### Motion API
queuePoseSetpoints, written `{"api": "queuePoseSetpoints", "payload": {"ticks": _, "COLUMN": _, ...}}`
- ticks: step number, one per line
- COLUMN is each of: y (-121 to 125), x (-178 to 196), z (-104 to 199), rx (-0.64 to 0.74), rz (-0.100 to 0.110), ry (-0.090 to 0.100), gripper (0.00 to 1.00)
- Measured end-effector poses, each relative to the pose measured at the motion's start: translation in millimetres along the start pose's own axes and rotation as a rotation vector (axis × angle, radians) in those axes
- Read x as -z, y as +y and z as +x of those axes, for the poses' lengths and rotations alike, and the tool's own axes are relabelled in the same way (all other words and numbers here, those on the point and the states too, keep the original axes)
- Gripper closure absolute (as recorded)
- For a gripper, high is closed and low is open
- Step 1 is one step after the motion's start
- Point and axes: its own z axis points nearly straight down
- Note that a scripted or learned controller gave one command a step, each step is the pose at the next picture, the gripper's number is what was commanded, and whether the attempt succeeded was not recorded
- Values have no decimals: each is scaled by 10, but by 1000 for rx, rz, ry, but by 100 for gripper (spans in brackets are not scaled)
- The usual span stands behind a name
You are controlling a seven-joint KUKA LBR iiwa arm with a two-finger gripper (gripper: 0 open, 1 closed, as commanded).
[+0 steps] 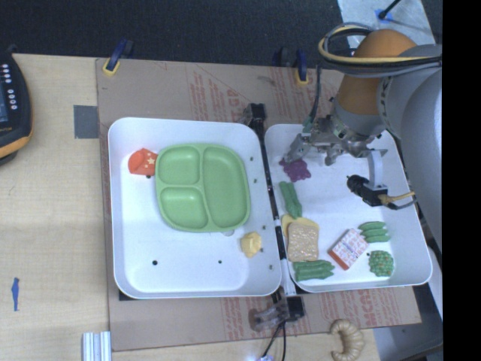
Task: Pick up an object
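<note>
Colours across the two white bins point(124, 201)

Pale green divided plate point(203, 186), red star-marked piece point(142, 162), yellow lump point(251, 243), purple grape cluster point(296, 169), tan speckled bread slice point(303, 241), green pea pods point(313, 270).

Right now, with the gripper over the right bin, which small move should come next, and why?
Probably a short descent onto the purple toy. The gripper hangs just above and to the right of it near the far-left corner of the right bin, and nothing shows between its fingers, so no object is picked yet.
</note>
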Motion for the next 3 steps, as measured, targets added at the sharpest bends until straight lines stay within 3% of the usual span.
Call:
{"api": "queuePoseSetpoints", "payload": {"ticks": 1, "y": -4, "x": -113, "z": 29, "rx": -4, "rz": -1, "ry": 1, "gripper": 0}}
{"api": "queuePoseSetpoints", "payload": {"ticks": 2, "y": -2, "x": 1, "z": 18, "rx": -2, "rz": 0, "ry": 0, "gripper": 100}}
{"api": "queuePoseSetpoints", "payload": {"ticks": 3, "y": -3, "x": -2, "z": 18, "rx": -2, "rz": 1, "ry": 0, "gripper": 0}}
